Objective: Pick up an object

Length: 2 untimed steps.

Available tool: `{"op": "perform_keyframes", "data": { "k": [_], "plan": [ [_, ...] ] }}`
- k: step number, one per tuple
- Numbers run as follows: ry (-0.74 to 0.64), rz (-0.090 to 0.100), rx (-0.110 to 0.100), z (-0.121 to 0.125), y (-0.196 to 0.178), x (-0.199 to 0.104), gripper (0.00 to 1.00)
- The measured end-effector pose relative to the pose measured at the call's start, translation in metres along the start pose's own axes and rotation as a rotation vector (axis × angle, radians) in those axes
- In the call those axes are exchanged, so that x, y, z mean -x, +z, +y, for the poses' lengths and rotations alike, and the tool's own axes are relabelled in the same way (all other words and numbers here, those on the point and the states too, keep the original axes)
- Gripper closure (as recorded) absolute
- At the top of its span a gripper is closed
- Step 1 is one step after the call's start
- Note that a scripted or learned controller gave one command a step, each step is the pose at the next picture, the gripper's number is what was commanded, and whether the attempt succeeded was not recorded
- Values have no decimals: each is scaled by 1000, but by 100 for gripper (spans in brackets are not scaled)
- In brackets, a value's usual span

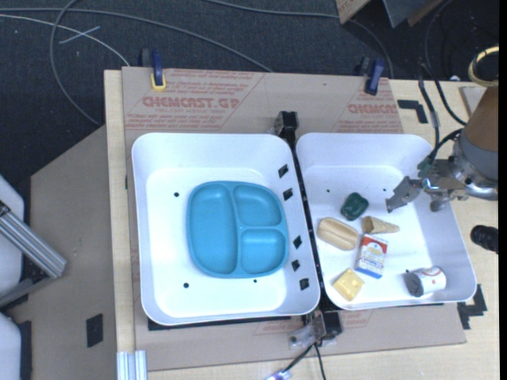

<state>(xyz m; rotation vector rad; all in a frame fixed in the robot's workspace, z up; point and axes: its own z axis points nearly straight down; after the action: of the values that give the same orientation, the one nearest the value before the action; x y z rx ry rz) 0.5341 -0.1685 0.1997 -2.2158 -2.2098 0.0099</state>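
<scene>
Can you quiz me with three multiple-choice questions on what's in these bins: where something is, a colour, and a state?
1. Where does the plate lie?
A. left bin
B. right bin
C. bare bench

2. What colour is the plate?
A. red
B. blue
C. black

3. Where is the gripper?
A. over the left bin
B. above the right bin, holding nothing
C. lifting the plate

Answers:
1 A: it sits in the left bin.
2 B: it is plainly light blue.
3 B: nothing shows between its fingers, and the small items lie below it.
</scene>
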Motion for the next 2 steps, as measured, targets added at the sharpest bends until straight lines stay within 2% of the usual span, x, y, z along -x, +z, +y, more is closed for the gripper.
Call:
{"op": "perform_keyframes", "data": {
  "k": [1, 2],
  "plan": [
    [-3, -3, 12, 3, -6, 0, 0],
    [-2, -1, 5, -1, 56, 3, 0]
  ]
}}
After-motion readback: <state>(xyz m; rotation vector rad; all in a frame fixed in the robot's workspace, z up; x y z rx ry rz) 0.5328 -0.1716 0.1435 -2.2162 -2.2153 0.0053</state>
